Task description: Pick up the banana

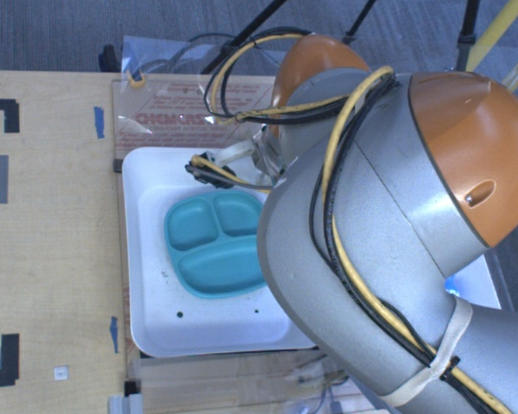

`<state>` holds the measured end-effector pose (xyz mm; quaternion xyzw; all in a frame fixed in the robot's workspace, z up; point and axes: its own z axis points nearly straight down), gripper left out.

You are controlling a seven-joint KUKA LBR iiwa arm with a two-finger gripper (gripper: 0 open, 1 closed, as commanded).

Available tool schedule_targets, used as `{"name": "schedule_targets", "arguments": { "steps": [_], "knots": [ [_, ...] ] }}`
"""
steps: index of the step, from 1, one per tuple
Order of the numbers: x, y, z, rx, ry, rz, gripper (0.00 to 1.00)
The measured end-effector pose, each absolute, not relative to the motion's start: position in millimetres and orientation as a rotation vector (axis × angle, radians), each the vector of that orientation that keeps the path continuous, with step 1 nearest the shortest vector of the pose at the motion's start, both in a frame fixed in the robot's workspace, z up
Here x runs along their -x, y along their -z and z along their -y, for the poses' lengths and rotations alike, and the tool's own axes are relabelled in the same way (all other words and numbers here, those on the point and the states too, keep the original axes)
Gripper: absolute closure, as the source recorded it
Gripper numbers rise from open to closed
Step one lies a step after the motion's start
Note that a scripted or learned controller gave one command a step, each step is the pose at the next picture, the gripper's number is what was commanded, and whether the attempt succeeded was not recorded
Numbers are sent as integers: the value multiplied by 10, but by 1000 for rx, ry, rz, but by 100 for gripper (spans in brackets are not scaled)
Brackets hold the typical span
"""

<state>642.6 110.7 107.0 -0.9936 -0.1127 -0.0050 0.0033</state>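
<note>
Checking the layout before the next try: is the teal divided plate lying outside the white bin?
No, the teal divided plate lies flat inside the white bin, with its right side hidden under the grey arm.

Grey-blue carpet (52, 15) is seen at the far side. A pale wooden bench (52, 231) on the left is marked with black corners (9, 115) and blue tape (98, 121).

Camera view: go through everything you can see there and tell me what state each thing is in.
white bin: sits level on the bench, right side hidden by the arm.
blue divided plate: right side up, flat on the bin floor, right edge hidden under the arm.
arm: reaches in over the bin, bent low above the plate.
</note>
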Motion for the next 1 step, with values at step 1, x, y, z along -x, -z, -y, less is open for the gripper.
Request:
{"name": "schedule_targets", "arguments": {
  "steps": [1],
  "knots": [
    [-6428, -1579, -584, 3129, 30, 329, 0]
  ]
}}
